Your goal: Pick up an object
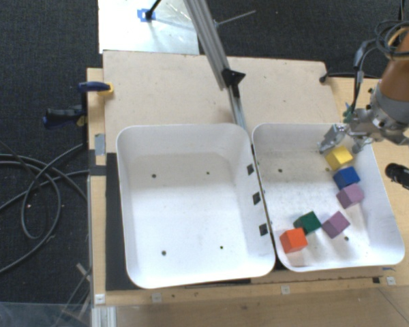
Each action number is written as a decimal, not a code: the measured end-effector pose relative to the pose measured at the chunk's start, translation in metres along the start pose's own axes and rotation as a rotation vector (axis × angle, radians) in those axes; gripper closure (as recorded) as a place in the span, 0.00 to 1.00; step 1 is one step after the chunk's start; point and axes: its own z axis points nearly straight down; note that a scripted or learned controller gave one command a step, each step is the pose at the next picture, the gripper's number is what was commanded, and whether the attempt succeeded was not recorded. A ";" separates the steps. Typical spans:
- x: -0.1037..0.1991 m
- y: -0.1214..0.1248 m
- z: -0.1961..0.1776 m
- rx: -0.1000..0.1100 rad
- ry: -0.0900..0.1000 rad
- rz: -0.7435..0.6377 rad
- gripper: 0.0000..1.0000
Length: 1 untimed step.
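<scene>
Poised over the right bin [388, 247], gripper [342, 142] (jaw state impossible to tell) just above yellow block [339, 158]; blue block [345, 177] and orange block [294, 240] nearby.

Bright, even overhead light; soft shadows, slightly grainy.

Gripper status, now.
gripper: cannot be told; it sits just above the yellow block in the right bin, with nothing visibly held.
</scene>
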 end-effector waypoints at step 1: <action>0.045 0.060 0.038 -0.004 0.002 -0.005 0.00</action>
